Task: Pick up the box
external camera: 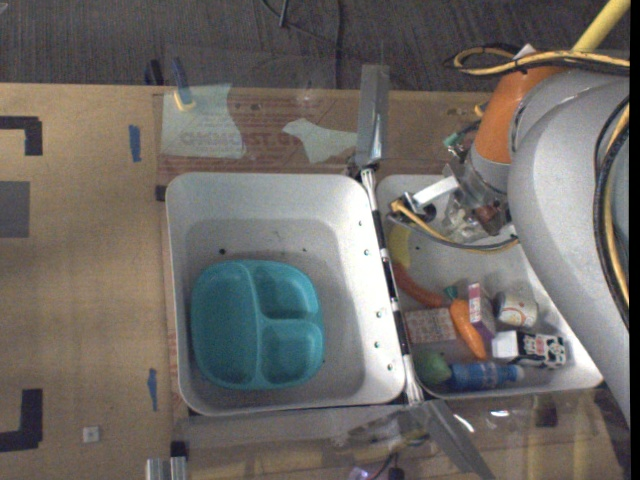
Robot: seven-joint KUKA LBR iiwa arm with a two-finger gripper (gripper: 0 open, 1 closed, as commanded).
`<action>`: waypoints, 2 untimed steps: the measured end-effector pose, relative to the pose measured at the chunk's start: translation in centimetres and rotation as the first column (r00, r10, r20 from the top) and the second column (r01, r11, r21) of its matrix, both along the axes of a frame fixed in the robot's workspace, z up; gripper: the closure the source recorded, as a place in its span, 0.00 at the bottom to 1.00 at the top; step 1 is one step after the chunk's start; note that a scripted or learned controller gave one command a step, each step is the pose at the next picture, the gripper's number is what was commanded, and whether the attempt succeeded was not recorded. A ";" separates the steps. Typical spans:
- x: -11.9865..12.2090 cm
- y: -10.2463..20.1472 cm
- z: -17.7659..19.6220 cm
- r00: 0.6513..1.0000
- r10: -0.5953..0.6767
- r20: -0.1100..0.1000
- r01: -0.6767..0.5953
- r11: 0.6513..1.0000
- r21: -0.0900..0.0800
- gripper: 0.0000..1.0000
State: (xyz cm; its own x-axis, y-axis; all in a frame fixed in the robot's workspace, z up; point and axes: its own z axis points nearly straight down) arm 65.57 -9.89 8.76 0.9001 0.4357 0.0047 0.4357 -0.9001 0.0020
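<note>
While the grey arm (570,198) reaches in from the right over the right bin (432,190), its gripper (470,213) hangs above that bin's far end amid yellow and black cables, and I cannot tell how it is set. At the near end of this bin, the box (430,325) lies flat against the left wall, a small printed carton whose lettering is too blurred to read. Just right of it lies an orange carrot-like toy (467,328), with a pink-topped carton (478,305) touching it. A blue bottle (483,375) and a green ball (433,366) sit along the near wall. The left bin (265,193) holds a teal divided plate (257,323). Beyond it, on the bench (80,268), a clear sheet (205,123) carries faint writing, perhaps a brand name, which is illegible.
</note>
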 end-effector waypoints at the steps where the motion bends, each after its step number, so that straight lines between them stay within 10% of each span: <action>1: -0.2 -0.1 -0.1 1.000 -0.002 -0.008 0.002 1.000 0.000 0.00; 2: -2.9 -5.3 -0.1 0.979 -0.203 -0.007 0.203 0.979 0.001 0.00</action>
State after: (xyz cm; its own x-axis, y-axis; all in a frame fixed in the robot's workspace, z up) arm 62.69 -15.14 8.65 0.9699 0.2435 -0.0010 0.2435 -0.9699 -0.0019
